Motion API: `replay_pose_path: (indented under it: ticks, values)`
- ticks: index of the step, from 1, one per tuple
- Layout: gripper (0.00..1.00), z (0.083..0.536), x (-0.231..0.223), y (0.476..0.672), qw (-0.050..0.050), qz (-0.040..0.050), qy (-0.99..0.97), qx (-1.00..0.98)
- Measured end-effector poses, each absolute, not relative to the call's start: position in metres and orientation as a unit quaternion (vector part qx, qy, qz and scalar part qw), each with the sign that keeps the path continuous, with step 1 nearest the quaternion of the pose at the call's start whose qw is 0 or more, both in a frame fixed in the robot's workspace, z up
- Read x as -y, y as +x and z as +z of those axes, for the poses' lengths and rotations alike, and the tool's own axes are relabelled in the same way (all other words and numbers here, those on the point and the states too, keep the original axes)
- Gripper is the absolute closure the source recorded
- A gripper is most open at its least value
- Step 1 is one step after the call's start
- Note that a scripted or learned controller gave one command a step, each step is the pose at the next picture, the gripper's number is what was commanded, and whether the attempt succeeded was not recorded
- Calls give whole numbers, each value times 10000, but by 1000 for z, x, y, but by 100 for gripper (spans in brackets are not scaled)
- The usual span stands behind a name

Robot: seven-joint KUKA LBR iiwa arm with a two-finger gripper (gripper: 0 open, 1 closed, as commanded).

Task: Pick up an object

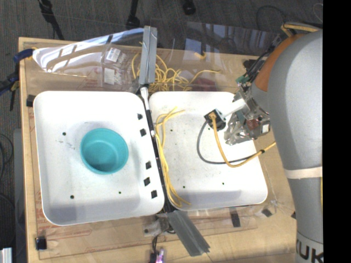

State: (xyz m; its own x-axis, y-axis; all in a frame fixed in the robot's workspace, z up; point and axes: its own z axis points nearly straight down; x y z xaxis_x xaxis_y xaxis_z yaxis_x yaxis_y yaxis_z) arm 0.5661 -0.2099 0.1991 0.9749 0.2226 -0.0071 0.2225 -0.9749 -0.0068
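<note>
One teal bowl [105, 150], left bin [49, 196]

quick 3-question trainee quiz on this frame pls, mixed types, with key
1. True or false: the teal bowl sits in the right bin.
2. The gripper hangs over which bin?
A. left bin
B. right bin
C. neither
3. Fill in: the thin strands draped along the divider between the bins are ____ in colour.

Key:
1. False. The bowl sits in the left bin.
2. B
3. yellow
</note>
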Motion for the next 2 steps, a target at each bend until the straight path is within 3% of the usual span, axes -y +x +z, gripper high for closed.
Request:
replay_pose_path:
  ticks: [1, 2]
  values:
    - [0, 91, 207, 492, 34, 25, -9946, 1040]
    - [100, 100, 206, 492, 50, 39, -9942, 1075]
